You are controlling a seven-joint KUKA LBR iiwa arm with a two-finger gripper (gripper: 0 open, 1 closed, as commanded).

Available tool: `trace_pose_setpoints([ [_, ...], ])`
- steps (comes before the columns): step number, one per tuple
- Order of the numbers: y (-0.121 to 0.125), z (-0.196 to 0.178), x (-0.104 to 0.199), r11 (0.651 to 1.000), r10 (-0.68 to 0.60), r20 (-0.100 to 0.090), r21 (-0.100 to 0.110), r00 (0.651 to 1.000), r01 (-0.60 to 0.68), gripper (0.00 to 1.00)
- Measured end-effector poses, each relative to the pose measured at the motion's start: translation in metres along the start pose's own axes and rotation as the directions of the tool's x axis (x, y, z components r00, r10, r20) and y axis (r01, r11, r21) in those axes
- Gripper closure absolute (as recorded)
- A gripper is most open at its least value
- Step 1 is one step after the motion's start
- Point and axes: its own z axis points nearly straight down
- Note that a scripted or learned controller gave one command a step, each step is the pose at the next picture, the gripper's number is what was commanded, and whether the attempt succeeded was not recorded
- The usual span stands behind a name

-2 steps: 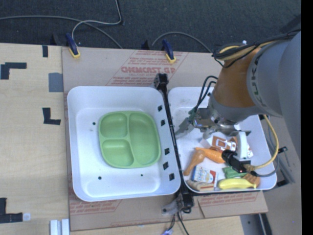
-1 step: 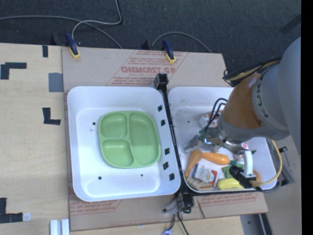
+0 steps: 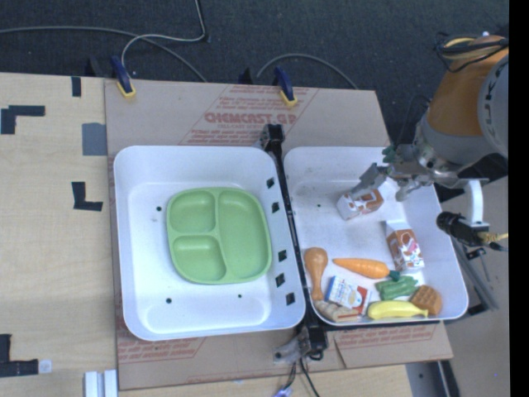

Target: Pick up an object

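My gripper (image 3: 387,184) hangs over the back of the right bin (image 3: 318,168) with its two fingers spread open and nothing between them. Just below and left of its left finger lies a small white-and-brown carton (image 3: 360,204) on the bin floor. Nearer the front of that bin lie a brown-and-white snack packet (image 3: 403,249), an orange carrot (image 3: 361,266), a tan drumstick-shaped toy (image 3: 315,263), a small white carton with red and blue print (image 3: 345,292), a green vegetable (image 3: 397,287), a yellow banana (image 3: 395,310) and a brown waffle-like piece (image 3: 426,298).
The left bin (image 3: 136,222) holds a green divided plate (image 3: 219,234). A black divider with clips (image 3: 282,213) runs between the bins. Cables and two blue-yellow clamps (image 3: 124,81) sit behind the bins on the cardboard sheet.
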Motion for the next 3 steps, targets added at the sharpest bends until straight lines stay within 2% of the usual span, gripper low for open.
trace_pose_setpoints([
  [1,-0.009,0.085,-0.039,1.0,0.001,-0.002,0.006,1.0,-0.001,0.0],
  [2,-0.048,0.121,-0.075,1.0,0.0,0.0,0.0,1.0,0.0,0.0],
  [3,0.007,0.042,0.002,1.0,-0.002,-0.002,0.0,1.0,0.002,0.0],
])
